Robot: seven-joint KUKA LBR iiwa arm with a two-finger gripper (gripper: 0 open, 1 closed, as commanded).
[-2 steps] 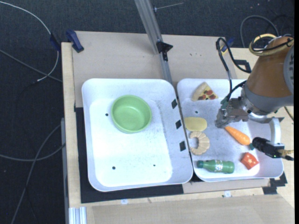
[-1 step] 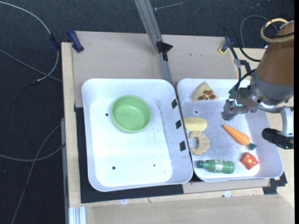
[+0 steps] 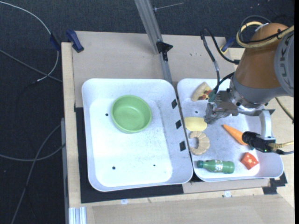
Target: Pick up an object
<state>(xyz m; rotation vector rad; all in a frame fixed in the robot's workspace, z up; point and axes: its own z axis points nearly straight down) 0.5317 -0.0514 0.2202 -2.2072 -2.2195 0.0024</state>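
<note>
Right, gripper (image 3: pixel 214 116) is low in the right bin (image 3: pixel 275 169), just beside the yellow potato-like piece (image 3: pixel 195 123); can't tell its state from here. I'd guess that piece is light, smooth, slippery, so grab across its short middle. Same bin: carrot (image 3: pixel 232 133), green bottle (image 3: pixel 216 166), croissant (image 3: pixel 199 142); left bin (image 3: pixel 93 171) holds a green bowl (image 3: pixel 131 114).
</note>
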